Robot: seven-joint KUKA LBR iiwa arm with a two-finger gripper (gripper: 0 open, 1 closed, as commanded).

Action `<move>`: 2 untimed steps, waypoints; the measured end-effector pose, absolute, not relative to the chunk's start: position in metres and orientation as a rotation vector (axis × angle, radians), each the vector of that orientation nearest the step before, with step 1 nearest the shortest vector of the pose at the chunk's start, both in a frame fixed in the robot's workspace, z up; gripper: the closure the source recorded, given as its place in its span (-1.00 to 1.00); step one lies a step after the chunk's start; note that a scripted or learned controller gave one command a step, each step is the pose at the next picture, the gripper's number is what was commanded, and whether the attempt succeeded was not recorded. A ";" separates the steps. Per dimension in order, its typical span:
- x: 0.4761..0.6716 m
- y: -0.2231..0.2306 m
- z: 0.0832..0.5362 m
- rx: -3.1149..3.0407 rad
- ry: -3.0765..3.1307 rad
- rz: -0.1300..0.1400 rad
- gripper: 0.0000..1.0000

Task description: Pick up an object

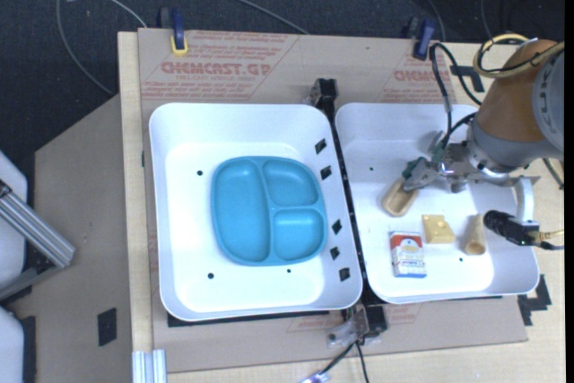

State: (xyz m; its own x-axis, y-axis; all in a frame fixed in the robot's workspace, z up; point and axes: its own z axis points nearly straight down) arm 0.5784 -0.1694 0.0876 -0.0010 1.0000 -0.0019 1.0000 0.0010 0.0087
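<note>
Reaching in from the right edge of the frame, the end effector (414, 175) sits low in the right bin (377, 274), its dark fingers pointing left and downward toward a tan wooden piece (398, 197). That piece lies tilted, just at the tips, and appears to touch them; whether it is actually between the fingers cannot be told, nor whether they are spread or closed. Above the wrist, the arm's orange band (513, 99) shows at the upper right of the frame.

Three more things lie in the lower part of the same bin, below and to the right of the end effector. A pale yellow block (438, 229) sits near the middle, apart from the tips. A small red, white and blue box (408, 254) lies below and left of that block, close to the bin's lower wall. A short tan peg (473, 236) rests further right, beside a black part of the arm's tooling.

Left of these, the left bin (179, 282) holds a blue divided plate (267, 209) at its centre, well apart from the end effector. Both bins rest on the table (224, 58).
</note>
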 end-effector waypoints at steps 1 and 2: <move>0.580 -0.169 0.101 2.214 2.217 0.015 1.00; 0.588 -0.165 0.162 2.216 2.220 0.005 1.00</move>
